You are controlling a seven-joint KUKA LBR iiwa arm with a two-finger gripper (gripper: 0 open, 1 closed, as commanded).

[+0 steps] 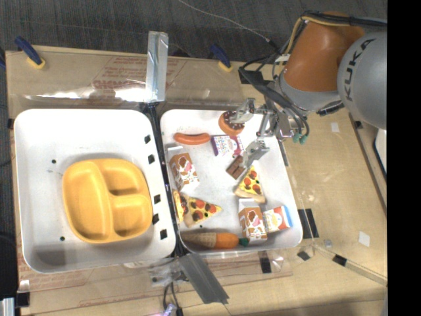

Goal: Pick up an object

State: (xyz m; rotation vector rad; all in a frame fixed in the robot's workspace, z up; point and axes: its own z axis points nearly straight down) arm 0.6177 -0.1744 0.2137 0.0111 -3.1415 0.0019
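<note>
Right bin (289,196): gripper (253,133) at upper right corner, fingers spread wide, holding nothing. Below it: brown block (235,170), pizza slice (250,184), purple packet (225,145), sausage (191,137). Left bin (26,176): yellow divided tray (106,199).

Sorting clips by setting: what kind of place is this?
Probably a robotics lab's grasping test bench: a KUKA arm reaches over two white bins, one strewn with toy food like a pizza slice, on a taped-down board with clamps.
</note>
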